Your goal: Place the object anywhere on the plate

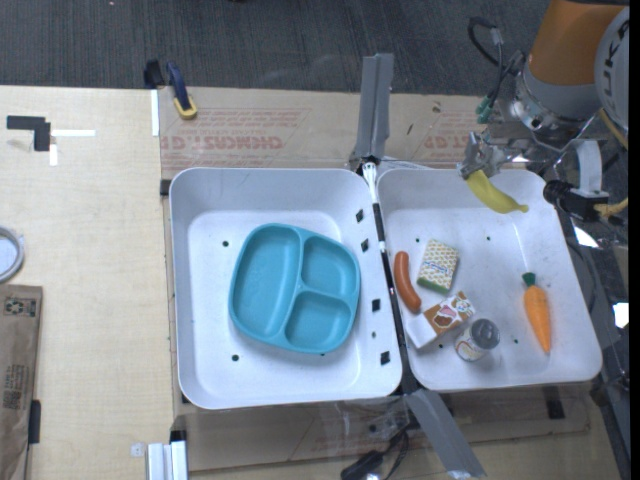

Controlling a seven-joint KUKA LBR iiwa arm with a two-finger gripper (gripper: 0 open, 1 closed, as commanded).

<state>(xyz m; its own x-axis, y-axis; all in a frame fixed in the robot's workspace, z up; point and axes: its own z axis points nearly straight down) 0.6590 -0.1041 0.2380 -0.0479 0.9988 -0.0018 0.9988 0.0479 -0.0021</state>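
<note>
pale bench boards are running under two white bins, and we are taking the blue plate (295, 288) in the left bin (195, 268) as our landmark. well to the right of the plate and further back, our gripper (487, 161) is hanging over the far edge of the right bin (570, 368), fingers clenched on the upper end of a yellow banana (494, 193), which is dangling clear of the bin floor.

we are judging that the carry is the step in hand. doing it well means keeping the banana high enough to clear the divider (375, 118) standing between the bins, just right of the plate, and travelling smoothly so the loosely hanging fruit is not swinging out of a thin grip. any of the plate's three compartments is serving, so we are aiming for the middle and lowering before letting go.

right of the plate, a sausage (406, 281), a small box (439, 265), a packet (448, 314), a can (484, 334) and a carrot (538, 313) are lying in the right bin.
</note>
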